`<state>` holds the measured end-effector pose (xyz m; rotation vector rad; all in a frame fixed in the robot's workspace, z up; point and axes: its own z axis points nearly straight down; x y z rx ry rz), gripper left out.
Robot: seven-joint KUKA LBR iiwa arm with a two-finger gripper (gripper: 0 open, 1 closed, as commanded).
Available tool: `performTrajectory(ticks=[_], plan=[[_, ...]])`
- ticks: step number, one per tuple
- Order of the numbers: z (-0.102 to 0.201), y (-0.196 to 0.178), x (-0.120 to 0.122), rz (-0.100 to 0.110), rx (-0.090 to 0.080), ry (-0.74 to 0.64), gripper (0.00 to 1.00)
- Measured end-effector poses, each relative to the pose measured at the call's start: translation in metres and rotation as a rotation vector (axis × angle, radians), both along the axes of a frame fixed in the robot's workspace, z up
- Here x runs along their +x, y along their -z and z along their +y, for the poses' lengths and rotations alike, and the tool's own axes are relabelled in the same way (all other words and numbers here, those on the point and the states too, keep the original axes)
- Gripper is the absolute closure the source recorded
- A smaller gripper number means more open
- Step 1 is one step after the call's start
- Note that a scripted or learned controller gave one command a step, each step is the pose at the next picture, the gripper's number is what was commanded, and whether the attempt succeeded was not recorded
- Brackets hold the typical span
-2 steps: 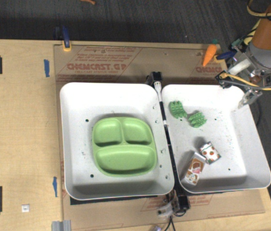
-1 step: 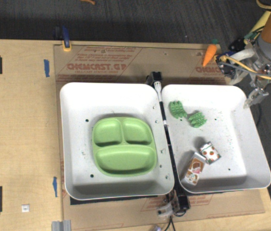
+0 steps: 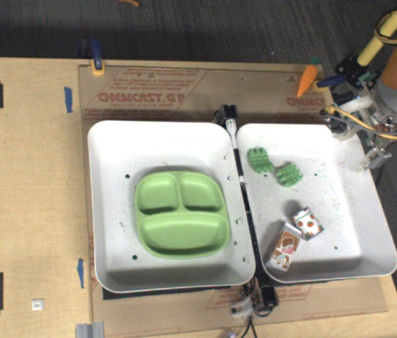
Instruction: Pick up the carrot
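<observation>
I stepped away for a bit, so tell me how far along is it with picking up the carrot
Nothing looks done yet. The carrot lies on the cardboard behind the right bin, outside both bins, with nothing touching it. The arm is at the right edge, near the bin's far corner, and not over the carrot. Reaching it, gripping and lifting are all left.

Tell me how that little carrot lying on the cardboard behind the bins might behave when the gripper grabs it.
The carrot looks like a small, stiff toy, probably light. Its tapered, rounded body may roll or squirt out of a pinch. It lies flat on the cardboard, outside the right bin, so nothing would stop it.
</observation>
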<state>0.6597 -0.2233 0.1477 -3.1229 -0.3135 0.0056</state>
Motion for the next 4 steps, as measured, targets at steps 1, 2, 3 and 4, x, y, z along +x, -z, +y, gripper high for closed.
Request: performTrajectory(ticks=[1, 2, 3, 4], plan=[[0.001, -0.011, 0.001, 0.0, -0.001, -0.003, 1.0], [0.087, -0.028, -0.019, -0.001, 0.0, -0.002, 1.0], [0.145, -0.037, -0.002, -0.005, -0.001, -0.27, 1.0], [0.169, -0.037, -0.064, -0.001, 0.001, -0.462, 1.0]])
